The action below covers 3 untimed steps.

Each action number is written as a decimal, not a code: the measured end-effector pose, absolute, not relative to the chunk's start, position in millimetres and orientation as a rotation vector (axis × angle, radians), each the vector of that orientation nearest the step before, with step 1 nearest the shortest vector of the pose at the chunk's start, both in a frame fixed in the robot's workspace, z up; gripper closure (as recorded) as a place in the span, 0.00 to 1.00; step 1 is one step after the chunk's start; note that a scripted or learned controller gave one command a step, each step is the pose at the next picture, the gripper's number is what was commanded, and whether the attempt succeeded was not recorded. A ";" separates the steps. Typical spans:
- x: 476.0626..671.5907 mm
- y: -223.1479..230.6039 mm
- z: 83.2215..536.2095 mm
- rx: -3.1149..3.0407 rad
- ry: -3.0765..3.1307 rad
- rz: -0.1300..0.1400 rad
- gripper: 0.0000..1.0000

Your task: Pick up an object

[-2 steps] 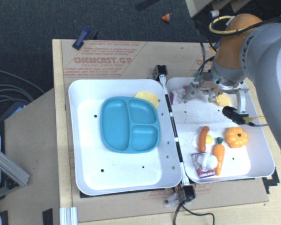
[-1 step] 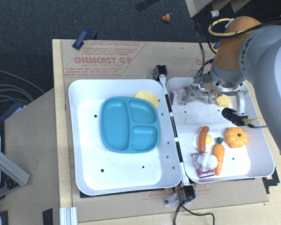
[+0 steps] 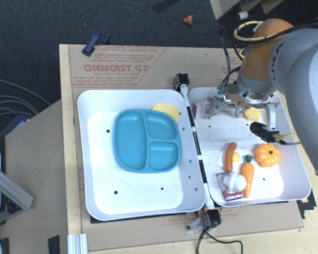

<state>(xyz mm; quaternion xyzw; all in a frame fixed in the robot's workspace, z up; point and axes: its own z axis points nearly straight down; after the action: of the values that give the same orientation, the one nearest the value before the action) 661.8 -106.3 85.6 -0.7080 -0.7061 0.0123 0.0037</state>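
End effector (image 3: 229,100) sits low over the far end of the right bin (image 3: 294,187), can't tell its open/closed state, nothing seen gripped. Landmark: the pumpkin (image 3: 267,154). Candidate objects lie on the near side of the end effector. Hot dog (image 3: 230,156) is just left of the pumpkin, long axis running near-to-far, slightly tilted. Carrot (image 3: 247,178) below-left of the pumpkin, same near-to-far axis, green top toward the pumpkin. Small packet (image 3: 230,186) beside the carrot. Judgement: hot dog is the nearest, a short pull back toward the near rim.
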 end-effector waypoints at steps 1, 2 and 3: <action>662.2 -111.1 84.6 -2.212 -2.213 0.030 0.00; 661.9 -107.7 85.1 -2.219 -2.213 0.037 0.00; 662.1 -110.3 84.6 -2.213 -2.213 0.031 0.00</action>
<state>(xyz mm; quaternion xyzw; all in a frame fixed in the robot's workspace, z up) 662.1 -110.3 84.6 -0.7071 -0.7070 0.0099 0.0058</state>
